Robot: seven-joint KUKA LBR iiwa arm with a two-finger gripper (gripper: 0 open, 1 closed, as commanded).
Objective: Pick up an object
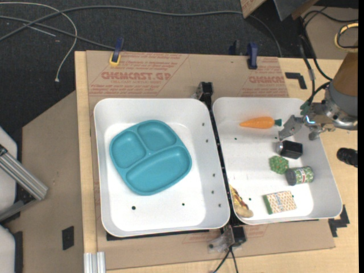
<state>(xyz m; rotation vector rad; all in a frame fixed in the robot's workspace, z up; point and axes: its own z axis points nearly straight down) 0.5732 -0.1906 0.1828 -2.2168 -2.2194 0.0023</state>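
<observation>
Black block [291,149] in right bin [250,169], just beneath the jaws.

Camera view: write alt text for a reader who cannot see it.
A grey robot arm reaches in from the right, its tool hovering over the right white bin near a toy carrot and a small black block. That bin also holds a green lump, a can, a patterned packet and a food piece. The left bin holds a blue divided plate.
</observation>
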